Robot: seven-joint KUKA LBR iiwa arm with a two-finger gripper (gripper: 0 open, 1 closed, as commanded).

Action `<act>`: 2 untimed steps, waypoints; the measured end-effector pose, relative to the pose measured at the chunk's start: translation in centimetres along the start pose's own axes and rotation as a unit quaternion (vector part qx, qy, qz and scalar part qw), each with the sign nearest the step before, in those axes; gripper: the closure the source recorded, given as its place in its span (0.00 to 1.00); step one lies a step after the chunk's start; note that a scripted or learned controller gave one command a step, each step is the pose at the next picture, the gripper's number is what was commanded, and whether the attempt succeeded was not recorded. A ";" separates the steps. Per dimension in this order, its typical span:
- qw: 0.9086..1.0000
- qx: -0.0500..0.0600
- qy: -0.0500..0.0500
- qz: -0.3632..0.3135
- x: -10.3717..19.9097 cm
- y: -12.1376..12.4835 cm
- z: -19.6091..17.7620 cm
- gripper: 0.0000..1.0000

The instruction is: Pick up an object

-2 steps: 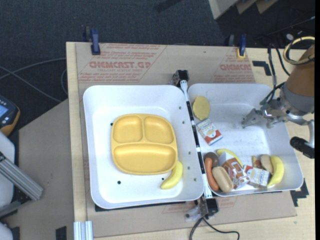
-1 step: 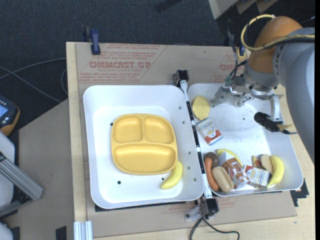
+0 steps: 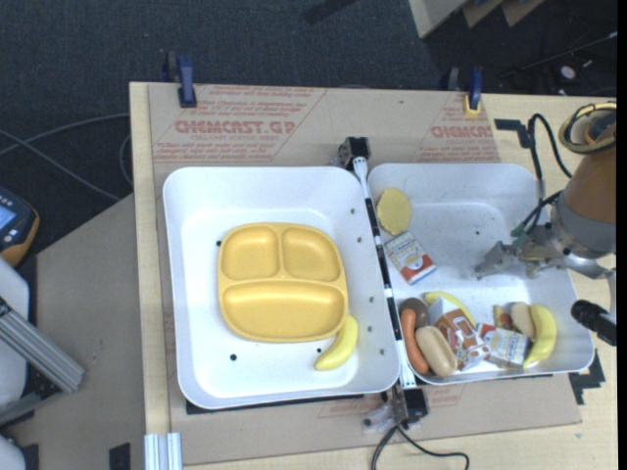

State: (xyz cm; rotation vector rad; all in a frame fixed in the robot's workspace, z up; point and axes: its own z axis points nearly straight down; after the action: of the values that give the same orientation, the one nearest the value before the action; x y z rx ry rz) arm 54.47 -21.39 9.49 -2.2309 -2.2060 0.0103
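My pincer [image 3: 490, 262] hovers in the right bin [image 3: 460, 179], fingers spread and gripping nothing, so I judge I am in the approach. The hot dog [image 3: 434, 349] lies near it, toward the bin's front; next I must descend and close.

Single fixed camera above the bench [image 3: 157, 262], looking down at a slant from moderate height, both white bins in frame, left bin [image 3: 186, 262] centre-left, right bin [image 3: 460, 189] centre-right, arm [image 3: 593, 199] entering at right edge, dark floor across the top of frame.
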 end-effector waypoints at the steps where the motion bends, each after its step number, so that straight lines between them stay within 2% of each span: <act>1: 1.000 -0.003 0.003 -0.009 8.8 2.8 1.1 0.00; 2: 1.000 -0.008 -0.001 -0.006 3.7 11.4 0.8 0.00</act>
State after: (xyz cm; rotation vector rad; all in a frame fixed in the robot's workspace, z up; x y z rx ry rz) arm 65.95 -17.80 8.59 -2.2267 -2.2296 -0.0044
